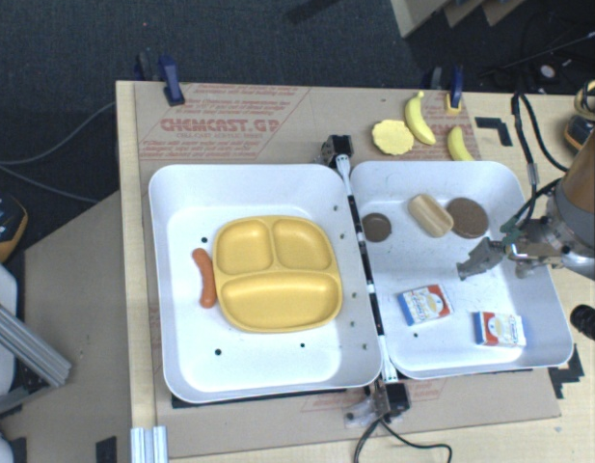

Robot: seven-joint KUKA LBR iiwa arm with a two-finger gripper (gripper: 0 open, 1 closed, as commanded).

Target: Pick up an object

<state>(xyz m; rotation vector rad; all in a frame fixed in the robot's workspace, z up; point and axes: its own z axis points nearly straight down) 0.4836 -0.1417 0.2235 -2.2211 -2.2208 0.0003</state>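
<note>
We see the gripper (482, 260) hanging over the right bin (543, 355), its dark fingers (473, 264) pointing toward nine o'clock, but we cannot tell whether they are open or closed; nothing shows between them. Just at seven o'clock from the fingertips lies a small blue-and-white carton (424, 305), and at five o'clock a second, similar carton (498, 329). At eleven o'clock from the gripper we find a tan bun (431, 215) touching a brown disc (467, 217), with a smaller brown disc (376, 227) farther toward nine o'clock, near the bin's edge. In the left bin (176, 355) sits a yellow divided plate (276, 273), with an orange sausage (206, 277) just beside it at nine o'clock.
</note>
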